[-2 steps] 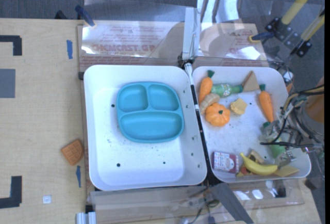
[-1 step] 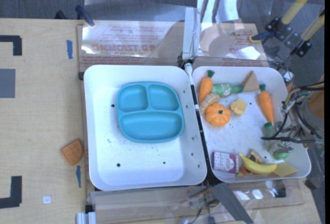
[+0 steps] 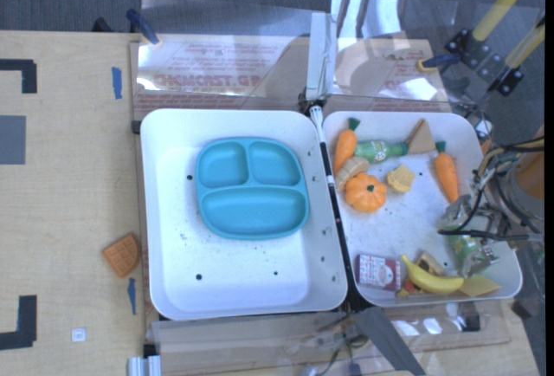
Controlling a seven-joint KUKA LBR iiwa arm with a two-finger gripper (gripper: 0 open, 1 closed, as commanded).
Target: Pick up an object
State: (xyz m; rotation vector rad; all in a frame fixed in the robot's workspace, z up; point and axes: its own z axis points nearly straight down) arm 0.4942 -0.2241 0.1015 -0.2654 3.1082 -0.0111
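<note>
Reach step: my pincer (image 3: pixel 460 227) sits low at the right bin's (image 3: pixel 398 203) right edge, near the banana (image 3: pixel 430 277); grip state unreadable. Next: confirm a hold before lifting.

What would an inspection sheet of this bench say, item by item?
Surface: wooden bench bearing a left bin and a right bin, side by side.
Job's things: right bin holds two carrots, a pumpkin, a green bottle, a banana, a red-and-white carton and small yellowish pieces.
Clutter: blue divided plate in the left bin; a waffle-like piece on the bench, outside the bins.
Tool: low at the right bin's right side; too tangled to tell its state.
Cables: a bundle at the wrist.
Surroundings: clear panels behind the bins, yellow rods at upper right, blue tape marks.
</note>
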